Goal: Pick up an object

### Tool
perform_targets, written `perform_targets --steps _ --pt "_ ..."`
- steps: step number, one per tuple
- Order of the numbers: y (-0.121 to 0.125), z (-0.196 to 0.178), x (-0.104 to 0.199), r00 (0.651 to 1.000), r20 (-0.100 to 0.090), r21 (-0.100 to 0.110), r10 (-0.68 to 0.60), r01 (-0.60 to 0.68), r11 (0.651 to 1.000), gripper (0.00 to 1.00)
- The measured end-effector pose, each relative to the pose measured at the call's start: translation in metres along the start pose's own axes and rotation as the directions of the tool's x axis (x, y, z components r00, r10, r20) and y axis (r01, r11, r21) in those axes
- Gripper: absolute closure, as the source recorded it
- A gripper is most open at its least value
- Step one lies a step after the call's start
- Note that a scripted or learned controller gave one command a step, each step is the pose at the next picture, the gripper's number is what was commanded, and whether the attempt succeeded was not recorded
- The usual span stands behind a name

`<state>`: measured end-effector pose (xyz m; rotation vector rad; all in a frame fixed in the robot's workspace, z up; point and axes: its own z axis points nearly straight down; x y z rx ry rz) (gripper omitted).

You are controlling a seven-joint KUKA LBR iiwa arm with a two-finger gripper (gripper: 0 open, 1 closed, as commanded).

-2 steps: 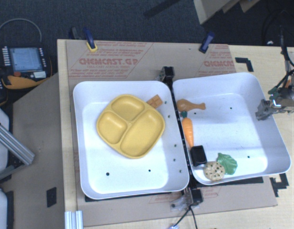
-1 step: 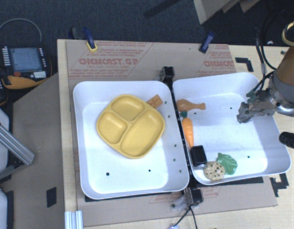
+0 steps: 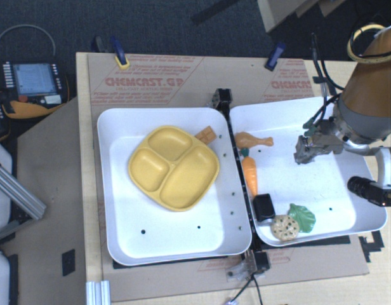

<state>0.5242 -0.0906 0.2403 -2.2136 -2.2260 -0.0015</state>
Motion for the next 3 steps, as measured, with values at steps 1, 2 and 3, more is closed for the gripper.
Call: perform_targets --steps 1,2,3 --pt "0.002 0.010 0.058 1.000 0.001 0.001 0.004 -0.004 1.000 1.00" --pt "-0.005 0.016 0.102 1.000 0.001 0.002 0.001 -0.001 1.000 1.00" --pt "0.003 0.011 0.154 1.000 0.001 -0.002 0.000 0.000 1.000 1.00"
